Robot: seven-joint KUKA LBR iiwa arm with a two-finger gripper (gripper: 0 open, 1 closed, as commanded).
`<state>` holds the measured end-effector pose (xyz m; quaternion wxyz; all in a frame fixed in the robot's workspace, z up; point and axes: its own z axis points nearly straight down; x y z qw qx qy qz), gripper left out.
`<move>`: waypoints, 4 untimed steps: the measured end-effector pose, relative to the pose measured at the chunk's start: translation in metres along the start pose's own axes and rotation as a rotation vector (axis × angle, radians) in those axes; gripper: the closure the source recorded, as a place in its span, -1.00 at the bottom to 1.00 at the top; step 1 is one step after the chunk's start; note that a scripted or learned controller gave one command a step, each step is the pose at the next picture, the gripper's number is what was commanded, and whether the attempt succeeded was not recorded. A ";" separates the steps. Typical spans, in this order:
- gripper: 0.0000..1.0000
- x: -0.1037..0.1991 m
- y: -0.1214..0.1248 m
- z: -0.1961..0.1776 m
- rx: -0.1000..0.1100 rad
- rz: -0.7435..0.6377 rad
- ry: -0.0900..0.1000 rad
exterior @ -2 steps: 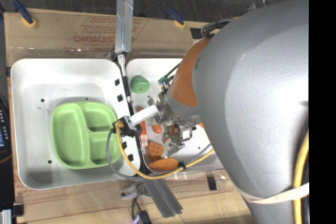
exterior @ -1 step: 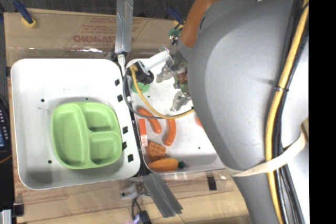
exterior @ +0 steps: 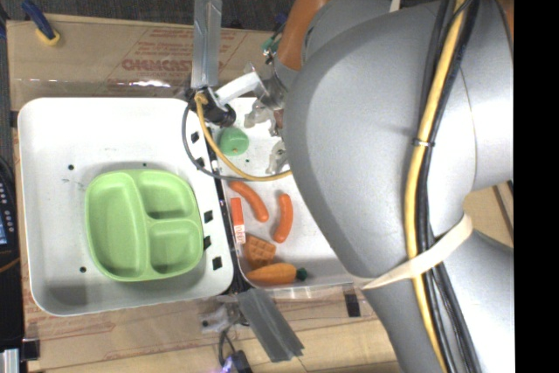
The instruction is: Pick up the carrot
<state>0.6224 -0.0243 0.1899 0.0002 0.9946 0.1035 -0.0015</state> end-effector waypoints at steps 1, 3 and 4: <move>-1.00 0.017 0.000 -0.096 0.000 0.002 0.005; -1.00 0.013 0.041 -0.008 0.002 -0.001 -0.001; -1.00 -0.003 0.071 0.081 0.006 0.000 -0.007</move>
